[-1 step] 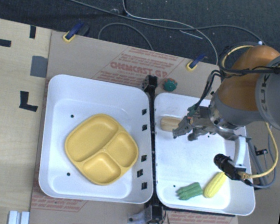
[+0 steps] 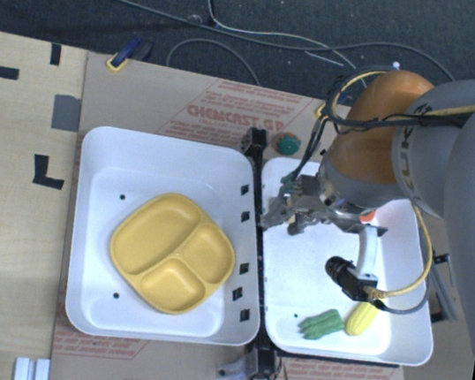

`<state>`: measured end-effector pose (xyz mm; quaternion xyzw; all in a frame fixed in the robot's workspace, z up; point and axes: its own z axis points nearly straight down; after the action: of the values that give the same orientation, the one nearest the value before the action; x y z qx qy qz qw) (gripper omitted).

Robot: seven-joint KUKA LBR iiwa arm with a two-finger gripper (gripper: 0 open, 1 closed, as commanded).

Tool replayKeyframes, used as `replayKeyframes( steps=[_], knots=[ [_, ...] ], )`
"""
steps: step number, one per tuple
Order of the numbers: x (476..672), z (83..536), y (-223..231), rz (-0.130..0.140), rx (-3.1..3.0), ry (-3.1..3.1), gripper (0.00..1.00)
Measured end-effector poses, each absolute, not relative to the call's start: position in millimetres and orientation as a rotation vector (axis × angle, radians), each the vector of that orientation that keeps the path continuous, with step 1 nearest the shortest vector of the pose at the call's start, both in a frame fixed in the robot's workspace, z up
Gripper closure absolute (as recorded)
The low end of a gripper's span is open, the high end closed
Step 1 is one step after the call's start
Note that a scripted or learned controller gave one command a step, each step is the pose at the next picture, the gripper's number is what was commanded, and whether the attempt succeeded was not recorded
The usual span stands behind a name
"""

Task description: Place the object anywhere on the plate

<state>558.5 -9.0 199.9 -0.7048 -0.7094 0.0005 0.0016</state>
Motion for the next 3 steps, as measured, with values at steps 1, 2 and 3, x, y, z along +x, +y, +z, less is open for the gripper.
replayKeyframes(
  steps=[1,2,3],
  knots=[
    [551.8,195.6,45.3,0.001,-2.212,-2.226,1.0],
    [556.7,212.3,99.7,-0.002,-2.212,-2.228,1.0],
    [559.9,211.2,147.4,0.001,-2.213,-2.227,1.0]
  ],
)
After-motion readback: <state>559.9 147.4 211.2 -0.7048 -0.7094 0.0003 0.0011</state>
